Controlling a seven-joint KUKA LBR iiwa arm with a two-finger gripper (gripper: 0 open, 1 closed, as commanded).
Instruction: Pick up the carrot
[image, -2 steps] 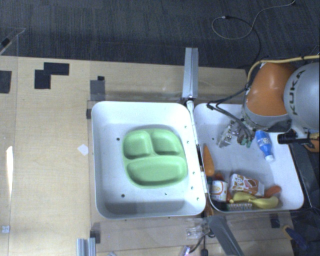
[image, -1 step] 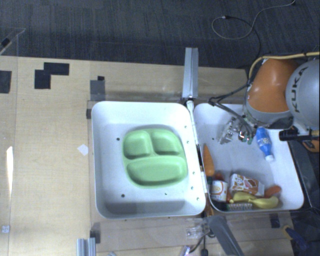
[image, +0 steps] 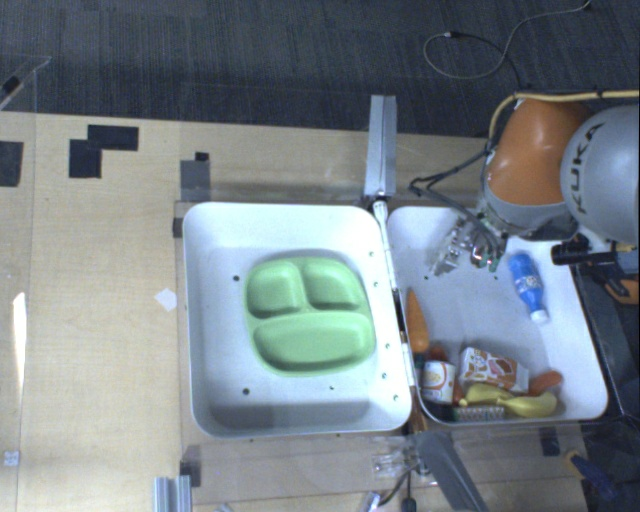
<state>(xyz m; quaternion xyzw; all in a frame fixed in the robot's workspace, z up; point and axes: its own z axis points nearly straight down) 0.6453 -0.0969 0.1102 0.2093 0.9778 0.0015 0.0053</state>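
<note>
The carrot (image: 416, 321) is a slim orange piece lying lengthwise along the left wall of the right bin (image: 575, 300). My gripper (image: 466, 250) hangs over the upper middle of that bin, up and to the right of the carrot and well apart from it. Its metal fingers point down and to the left with a gap between them and nothing held. The orange-banded arm (image: 535, 155) comes in from the upper right.
A blue bottle (image: 526, 285) lies just right of the gripper. A small can (image: 437, 380), a snack packet (image: 490, 368), a yellow banana (image: 515, 405) and a red-orange piece (image: 546, 381) crowd the right bin's front. The left bin (image: 210, 320) holds a green divided plate (image: 310, 312).
</note>
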